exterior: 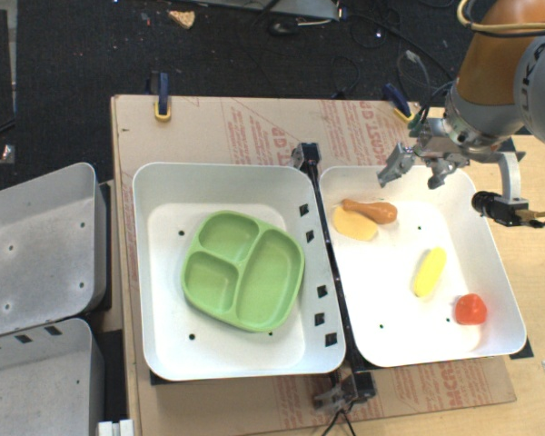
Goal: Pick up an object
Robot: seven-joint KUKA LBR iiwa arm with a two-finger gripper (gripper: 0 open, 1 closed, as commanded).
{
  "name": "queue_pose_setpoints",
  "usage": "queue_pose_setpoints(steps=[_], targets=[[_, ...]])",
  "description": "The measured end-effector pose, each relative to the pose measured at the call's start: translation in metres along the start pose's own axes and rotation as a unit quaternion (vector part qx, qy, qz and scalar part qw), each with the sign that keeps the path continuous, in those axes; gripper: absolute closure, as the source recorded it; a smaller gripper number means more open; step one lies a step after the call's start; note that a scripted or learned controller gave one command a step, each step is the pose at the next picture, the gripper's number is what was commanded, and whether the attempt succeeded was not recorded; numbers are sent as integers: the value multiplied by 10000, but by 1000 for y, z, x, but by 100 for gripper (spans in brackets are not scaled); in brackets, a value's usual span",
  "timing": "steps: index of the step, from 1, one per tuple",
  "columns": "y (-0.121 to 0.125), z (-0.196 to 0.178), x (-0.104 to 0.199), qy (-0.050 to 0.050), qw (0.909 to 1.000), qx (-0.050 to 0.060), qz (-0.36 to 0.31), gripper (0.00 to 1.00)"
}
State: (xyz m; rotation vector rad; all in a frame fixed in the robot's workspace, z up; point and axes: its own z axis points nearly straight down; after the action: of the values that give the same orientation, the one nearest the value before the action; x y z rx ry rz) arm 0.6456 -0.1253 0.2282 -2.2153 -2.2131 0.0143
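Above the right bin [504, 271]'s far edge, the arm [500, 62] hangs wrist-down; its claw [416, 173] splayed apart, grasping nothing.

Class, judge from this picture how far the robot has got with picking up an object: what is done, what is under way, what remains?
Done: nothing lifted. The chicken drumstick, pale yellow slice, yellow corn and red tomato all lie in the right bin. Under way: the gripper hovers over that bin's far edge, jaws spread and holding nothing. Left: descend, grasp, lift.
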Motion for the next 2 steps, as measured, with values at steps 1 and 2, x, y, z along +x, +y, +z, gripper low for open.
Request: queue_pose_setpoints(steps=[1, 2], targets=[[2, -9, 0, -7, 10000, -68, -11, 0], [-6, 41, -2, -6, 10000, -58, 1, 0]])
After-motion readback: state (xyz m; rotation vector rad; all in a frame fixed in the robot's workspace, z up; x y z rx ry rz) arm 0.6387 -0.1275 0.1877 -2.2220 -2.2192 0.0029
